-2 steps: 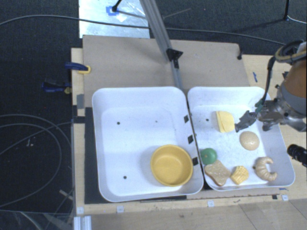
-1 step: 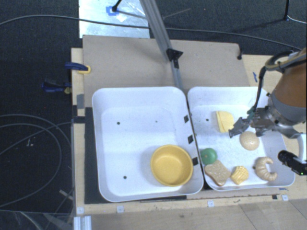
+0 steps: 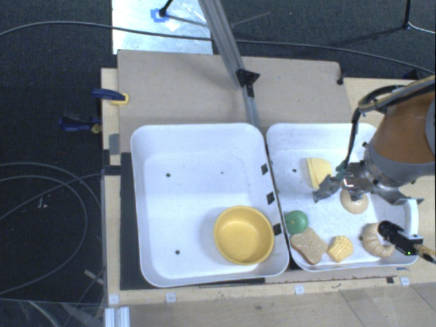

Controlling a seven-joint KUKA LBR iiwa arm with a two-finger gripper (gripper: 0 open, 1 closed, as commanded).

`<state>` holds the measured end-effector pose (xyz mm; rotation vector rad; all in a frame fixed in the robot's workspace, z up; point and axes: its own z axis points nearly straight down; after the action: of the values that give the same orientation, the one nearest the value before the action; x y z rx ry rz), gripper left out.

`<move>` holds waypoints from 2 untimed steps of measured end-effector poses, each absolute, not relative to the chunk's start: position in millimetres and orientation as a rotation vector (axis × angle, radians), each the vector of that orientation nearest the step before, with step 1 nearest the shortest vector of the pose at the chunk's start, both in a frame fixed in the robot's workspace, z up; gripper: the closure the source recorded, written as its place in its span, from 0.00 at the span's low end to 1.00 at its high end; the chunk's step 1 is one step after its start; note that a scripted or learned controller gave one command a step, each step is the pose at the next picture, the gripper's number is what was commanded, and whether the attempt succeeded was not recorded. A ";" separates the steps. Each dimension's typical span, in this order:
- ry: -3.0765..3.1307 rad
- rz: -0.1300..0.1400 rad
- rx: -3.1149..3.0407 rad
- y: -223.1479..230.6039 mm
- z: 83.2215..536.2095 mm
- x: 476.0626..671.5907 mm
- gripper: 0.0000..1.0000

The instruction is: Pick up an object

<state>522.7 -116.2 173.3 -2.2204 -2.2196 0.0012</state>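
The right bin (image 3: 286, 142) holds several small objects. A pale yellow wedge (image 3: 317, 171) lies near its middle. A beige ring (image 3: 355, 203) sits to the right of the wedge, and a tan croissant shape (image 3: 376, 240) lies at the front right. Along the front wall are a green ball (image 3: 296, 221), a brown bread slice (image 3: 308, 245) and a yellow ridged piece (image 3: 340, 248). My gripper (image 3: 335, 188) hangs low over this bin, between the wedge and the ring. It stands open, with nothing between its fingers.
A yellow bowl (image 3: 244, 234) sits in the front right corner of the left bin (image 3: 157, 148). A grey pole (image 3: 225, 39) slants down to the wall between the bins. The arm's orange band (image 3: 409, 131) covers the right bin's far right side.
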 end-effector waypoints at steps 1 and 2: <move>-2.219 0.002 -2.219 -108.0 127.8 522.6 0.00; -2.221 -0.003 -2.224 -108.8 141.0 524.3 1.00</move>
<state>524.3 -108.8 141.0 -2.2242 -2.2211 -0.0029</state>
